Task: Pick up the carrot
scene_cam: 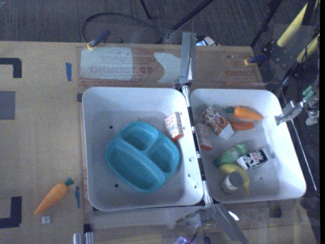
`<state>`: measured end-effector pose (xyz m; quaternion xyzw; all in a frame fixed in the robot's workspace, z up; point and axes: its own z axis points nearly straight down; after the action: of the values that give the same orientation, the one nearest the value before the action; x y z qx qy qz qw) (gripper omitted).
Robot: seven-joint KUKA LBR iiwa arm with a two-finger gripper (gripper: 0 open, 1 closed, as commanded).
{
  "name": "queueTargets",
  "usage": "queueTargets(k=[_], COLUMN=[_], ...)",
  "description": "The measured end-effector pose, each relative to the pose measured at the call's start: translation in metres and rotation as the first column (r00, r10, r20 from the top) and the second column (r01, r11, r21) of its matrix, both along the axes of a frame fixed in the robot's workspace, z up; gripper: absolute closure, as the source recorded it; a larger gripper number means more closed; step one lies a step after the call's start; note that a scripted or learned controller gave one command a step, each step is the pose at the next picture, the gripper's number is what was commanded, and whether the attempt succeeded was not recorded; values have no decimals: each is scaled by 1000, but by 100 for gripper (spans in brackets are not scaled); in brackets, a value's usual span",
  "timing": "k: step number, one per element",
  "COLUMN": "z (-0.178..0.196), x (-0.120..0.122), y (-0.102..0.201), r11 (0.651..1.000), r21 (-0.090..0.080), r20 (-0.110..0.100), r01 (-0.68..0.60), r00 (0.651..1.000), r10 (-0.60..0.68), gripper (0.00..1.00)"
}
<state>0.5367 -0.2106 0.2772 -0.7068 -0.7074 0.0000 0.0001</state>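
Currently: carrot (247, 113) lies in right bin (292, 156), far corner.
Gripper (297, 111) sits at that bin's right rim, well apart from carrot; its state cannot be determined.

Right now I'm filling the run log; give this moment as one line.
carrot: right bin, far side, ungrasped | claw: at bin's right rim | second carrot: on bench

A single fixed camera hangs above the table (40, 85) and looks down at a slant, far enough back to take in both white bins: the left bin (96, 103) and the right bin (289, 172) sit side by side across the middle. Dark floor (61, 4) with stand legs fills the top edge, beyond the table's far side.
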Motion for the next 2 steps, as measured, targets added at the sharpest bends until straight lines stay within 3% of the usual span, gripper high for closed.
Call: queueTargets(k=[1,2], z=[-80,-171], x=[56,89], y=[61,52], r11=[1000,940], r21=[0,-5], r20=[-1,7], r01=[-11,-340], r00=[1000,940], r10=[11,340], gripper=[0,0])
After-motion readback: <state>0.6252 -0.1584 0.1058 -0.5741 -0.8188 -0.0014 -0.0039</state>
